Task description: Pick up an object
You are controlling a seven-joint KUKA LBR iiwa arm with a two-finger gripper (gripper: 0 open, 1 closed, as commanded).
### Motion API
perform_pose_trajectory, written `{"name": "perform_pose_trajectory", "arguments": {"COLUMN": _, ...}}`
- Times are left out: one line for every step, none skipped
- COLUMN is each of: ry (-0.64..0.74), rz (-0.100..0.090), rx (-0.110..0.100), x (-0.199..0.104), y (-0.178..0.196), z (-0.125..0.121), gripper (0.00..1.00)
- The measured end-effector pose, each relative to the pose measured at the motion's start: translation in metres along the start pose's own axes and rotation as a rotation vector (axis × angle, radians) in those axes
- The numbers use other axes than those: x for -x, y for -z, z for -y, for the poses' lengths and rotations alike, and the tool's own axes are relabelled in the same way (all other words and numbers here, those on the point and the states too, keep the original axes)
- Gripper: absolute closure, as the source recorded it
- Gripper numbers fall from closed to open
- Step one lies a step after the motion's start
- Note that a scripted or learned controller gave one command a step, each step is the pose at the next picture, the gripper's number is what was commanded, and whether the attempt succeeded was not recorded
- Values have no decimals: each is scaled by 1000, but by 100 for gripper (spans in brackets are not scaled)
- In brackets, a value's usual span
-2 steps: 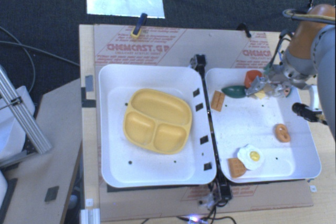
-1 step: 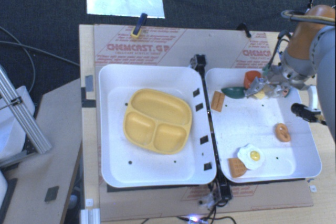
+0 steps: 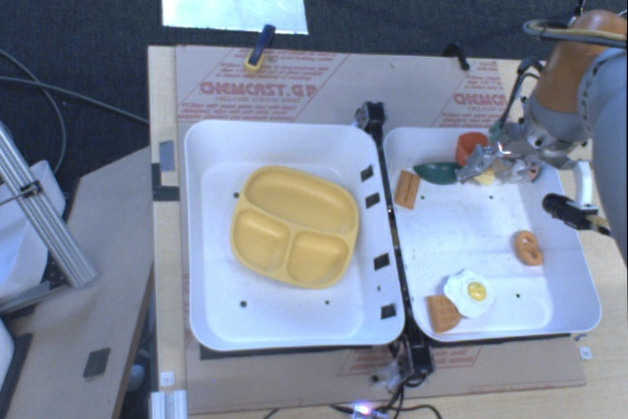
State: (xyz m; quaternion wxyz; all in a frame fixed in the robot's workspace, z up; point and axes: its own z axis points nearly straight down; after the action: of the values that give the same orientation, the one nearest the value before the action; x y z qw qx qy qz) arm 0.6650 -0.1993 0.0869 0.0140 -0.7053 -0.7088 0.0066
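Observation:
The right bin (image 3: 549, 309) holds several toy foods. At its back lie a green leaf-shaped piece (image 3: 437, 173), a red-orange piece (image 3: 470, 147) and a small yellow piece (image 3: 484, 177). A toast slice (image 3: 406, 189) lies by the left wall, a donut (image 3: 528, 248) toward the right, and a fried egg (image 3: 469, 291) beside another toast piece (image 3: 443, 313) at the front. My gripper (image 3: 505, 160) hangs low over the bin's back, right next to the red-orange and yellow pieces. The wrist hides how it meets them.
The left bin (image 3: 206, 211) carries a yellow divided plate (image 3: 292, 226). The grey arm with its orange band (image 3: 574, 64) comes in over the right bin's back right corner. A dark part (image 3: 572, 209) sticks out over that bin's right wall.

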Motion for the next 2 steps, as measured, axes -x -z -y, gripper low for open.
{"name": "perform_pose_trajectory", "arguments": {"ry": -1, "rz": -8, "rx": -2, "x": 2, "y": 0, "z": -1, "gripper": 0}}
{"name": "perform_pose_trajectory", "arguments": {"ry": 3, "rz": 4, "rx": 7, "x": 6, "y": 8, "z": 0, "gripper": 100}}
